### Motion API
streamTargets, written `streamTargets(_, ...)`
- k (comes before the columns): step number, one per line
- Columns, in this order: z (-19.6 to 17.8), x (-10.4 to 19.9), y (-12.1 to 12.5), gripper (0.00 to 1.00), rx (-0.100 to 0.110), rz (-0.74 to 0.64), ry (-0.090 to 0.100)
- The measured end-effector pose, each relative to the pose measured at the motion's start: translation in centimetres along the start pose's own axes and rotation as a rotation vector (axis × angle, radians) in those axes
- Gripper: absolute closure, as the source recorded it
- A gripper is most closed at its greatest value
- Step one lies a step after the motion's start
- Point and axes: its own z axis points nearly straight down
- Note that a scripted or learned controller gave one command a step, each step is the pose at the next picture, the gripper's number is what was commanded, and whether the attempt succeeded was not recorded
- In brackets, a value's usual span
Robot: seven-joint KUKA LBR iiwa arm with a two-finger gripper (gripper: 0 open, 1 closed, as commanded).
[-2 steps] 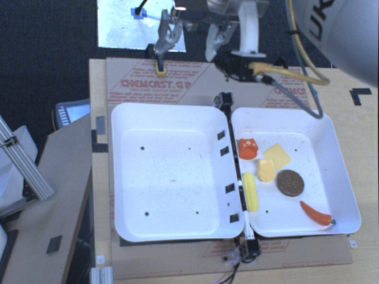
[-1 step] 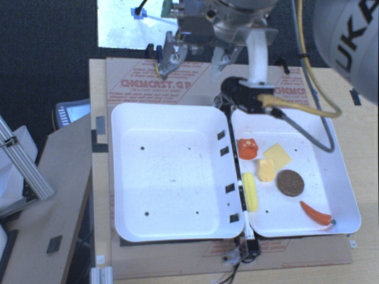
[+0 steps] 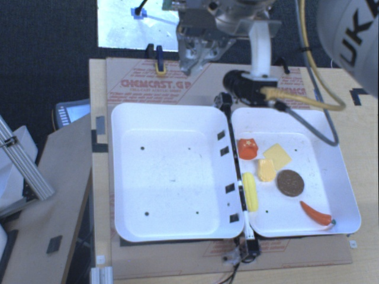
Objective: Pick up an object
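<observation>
My gripper hangs high above the bench, over the cardboard behind the left bin's far edge, with nothing between its fingers. The right bin holds an orange-red piece, a pale yellow wedge, a small yellow block, a brown round disc, a yellow corn-like piece along the left wall and a red chili pepper near the front right.
A cardboard sheet lies under both bins. Black clips line the seam between the bins. A yellow cable runs across the right bin's far edge. A small yellow clamp stands on the cardboard.
</observation>
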Motion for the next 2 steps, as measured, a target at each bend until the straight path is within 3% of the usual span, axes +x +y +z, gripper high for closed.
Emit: streamTargets(2,-2.2,0.1,0.0,1.0,-0.003,-0.008,0.002)
